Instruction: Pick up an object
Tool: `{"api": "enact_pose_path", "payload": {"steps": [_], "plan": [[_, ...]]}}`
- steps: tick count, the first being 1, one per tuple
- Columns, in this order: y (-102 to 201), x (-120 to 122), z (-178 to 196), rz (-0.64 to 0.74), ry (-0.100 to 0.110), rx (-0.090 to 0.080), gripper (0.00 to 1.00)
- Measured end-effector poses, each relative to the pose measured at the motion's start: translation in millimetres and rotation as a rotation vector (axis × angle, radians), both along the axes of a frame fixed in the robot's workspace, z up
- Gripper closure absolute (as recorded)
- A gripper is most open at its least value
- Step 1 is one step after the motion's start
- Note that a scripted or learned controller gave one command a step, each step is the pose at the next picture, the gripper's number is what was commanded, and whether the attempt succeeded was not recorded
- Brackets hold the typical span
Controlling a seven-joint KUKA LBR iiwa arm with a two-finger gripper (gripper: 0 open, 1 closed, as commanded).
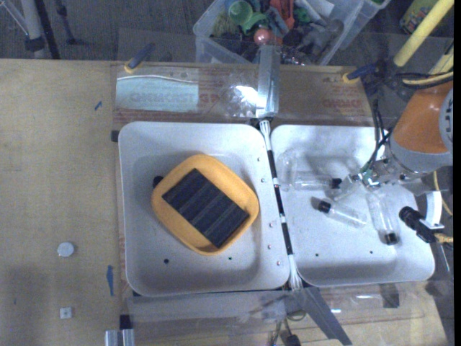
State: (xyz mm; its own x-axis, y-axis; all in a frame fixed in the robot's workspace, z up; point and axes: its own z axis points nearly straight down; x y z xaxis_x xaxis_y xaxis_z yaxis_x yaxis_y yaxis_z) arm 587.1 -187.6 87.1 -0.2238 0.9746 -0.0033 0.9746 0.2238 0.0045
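My jaws point(369, 179) hang over the right bin point(317, 265), can't tell how they're set, and the clear tubes point(344, 213) sit just off at about 7 o'clock, long axis running roughly 10 to 4, so that's my short reach.

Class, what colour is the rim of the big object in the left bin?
Yellow-orange rim around a dark ribbed panel, in the camera view.
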Motion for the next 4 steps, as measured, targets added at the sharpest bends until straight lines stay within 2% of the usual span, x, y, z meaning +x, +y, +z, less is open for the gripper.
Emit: {"api": "enact_pose_path", "payload": {"steps": [1,2,3,4], "plan": [[-0.9,1.9,12.0,0.000,-0.007,-0.002,1.00],[-0.9,1.8,12.0,0.000,-0.007,-0.003,0.00],[4.4,-27.0,0.3,0.011,-0.001,0.001,0.00],[3.6,-25.4,11.8,0.010,-0.007,0.000,1.00]]}}
